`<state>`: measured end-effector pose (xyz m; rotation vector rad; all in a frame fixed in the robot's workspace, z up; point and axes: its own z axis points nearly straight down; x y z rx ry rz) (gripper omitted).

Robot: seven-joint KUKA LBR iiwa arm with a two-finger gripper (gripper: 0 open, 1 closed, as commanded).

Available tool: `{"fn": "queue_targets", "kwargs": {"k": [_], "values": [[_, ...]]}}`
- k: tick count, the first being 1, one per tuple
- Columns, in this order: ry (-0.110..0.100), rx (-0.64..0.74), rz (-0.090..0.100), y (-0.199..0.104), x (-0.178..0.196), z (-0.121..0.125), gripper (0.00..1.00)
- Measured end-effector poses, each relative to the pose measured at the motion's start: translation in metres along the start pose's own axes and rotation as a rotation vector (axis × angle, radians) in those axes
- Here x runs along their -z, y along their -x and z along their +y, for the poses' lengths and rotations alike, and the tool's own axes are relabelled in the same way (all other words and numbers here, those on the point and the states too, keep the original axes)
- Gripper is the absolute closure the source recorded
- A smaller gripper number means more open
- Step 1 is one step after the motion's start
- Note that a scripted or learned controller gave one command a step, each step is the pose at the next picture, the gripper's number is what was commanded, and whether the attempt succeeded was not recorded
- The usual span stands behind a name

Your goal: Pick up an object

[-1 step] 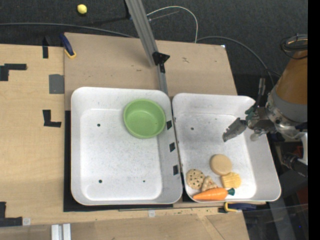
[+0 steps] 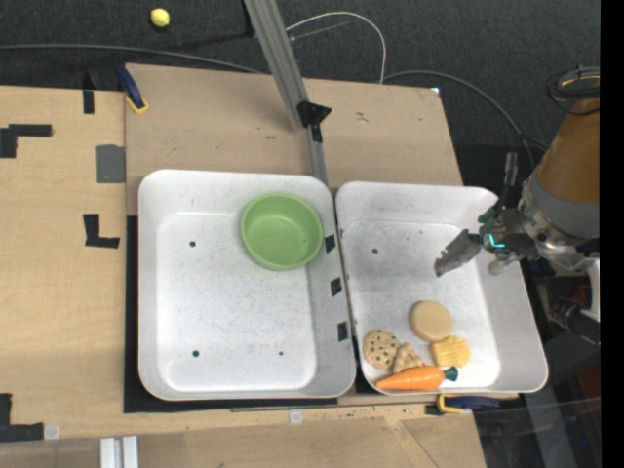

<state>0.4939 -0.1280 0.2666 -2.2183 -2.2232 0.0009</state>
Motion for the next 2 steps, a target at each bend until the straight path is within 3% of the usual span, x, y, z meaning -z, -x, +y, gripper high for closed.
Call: {"fn": "queue_targets", "kwargs": {"k": [2], "values": [[-0.007,-0.001,0.001,-0.005,-0.121,0.013,0.0]]}}
